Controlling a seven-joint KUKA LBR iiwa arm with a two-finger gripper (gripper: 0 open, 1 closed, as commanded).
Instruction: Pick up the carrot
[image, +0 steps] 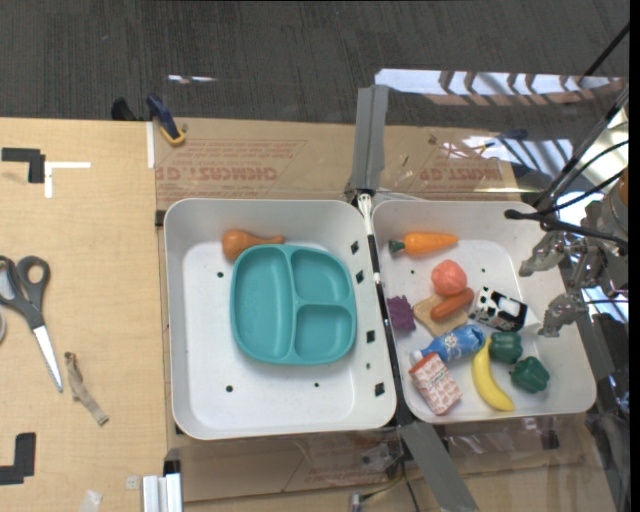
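Camera view. Carrot (428, 242) lies flat at the upper left of the right bin (560, 405), near the top wall, green end pointing toward the divider between the bins. Nothing touches it.

Gripper (556, 286) sits at the far right of the frame, over the right bin's right rim, well apart from the carrot. Two metal fingers (537, 257) show, spread apart, with nothing between them.

Below the carrot: a red ball (449, 275), then a sausage (452, 304) resting on a tan slab. A purple piece (401, 314) lies by the bin's left wall. Lower down: a blue bottle (452, 345), a red-and-white carton (436, 385), a banana (490, 379), two green peppers (529, 374) and a black-and-white toy (497, 310).

Left bin (190, 400) holds a teal divided plate (294, 304); an orange drumstick-shaped toy (246, 241) lies just above its upper left corner.

Scissors (30, 305) rest on the bench at the left edge of the frame.
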